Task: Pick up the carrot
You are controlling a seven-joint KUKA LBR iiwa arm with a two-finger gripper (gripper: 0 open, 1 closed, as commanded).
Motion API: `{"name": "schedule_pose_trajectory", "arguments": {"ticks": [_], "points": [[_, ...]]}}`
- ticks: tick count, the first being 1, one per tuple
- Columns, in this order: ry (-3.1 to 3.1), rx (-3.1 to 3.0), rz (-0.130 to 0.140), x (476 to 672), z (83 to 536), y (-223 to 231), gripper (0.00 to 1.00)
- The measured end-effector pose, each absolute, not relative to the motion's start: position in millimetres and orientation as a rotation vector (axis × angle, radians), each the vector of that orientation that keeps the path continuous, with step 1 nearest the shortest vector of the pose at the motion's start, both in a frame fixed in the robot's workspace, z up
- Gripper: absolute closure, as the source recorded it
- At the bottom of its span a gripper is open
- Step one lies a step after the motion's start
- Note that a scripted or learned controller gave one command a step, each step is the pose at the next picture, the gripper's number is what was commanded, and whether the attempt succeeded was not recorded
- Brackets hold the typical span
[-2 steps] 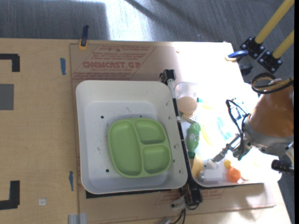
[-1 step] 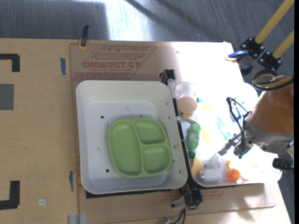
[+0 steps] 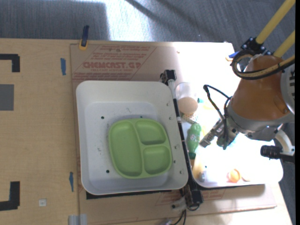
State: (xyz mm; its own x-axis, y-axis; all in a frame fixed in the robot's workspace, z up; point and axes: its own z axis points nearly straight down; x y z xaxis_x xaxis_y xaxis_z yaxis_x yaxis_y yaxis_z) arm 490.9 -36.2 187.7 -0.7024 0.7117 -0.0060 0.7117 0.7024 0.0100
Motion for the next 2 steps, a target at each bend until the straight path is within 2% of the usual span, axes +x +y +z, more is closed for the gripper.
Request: {"name": "schedule_pose_trajectory", "arguments": {"ticks": [1, 2], "points": [[2.890, 1.221, 0.002, 488.8, 184.8, -40.0, 0.00], [2.547, 1.831, 0.005, 485.8, 184.3, 15.5, 0.00]]}}
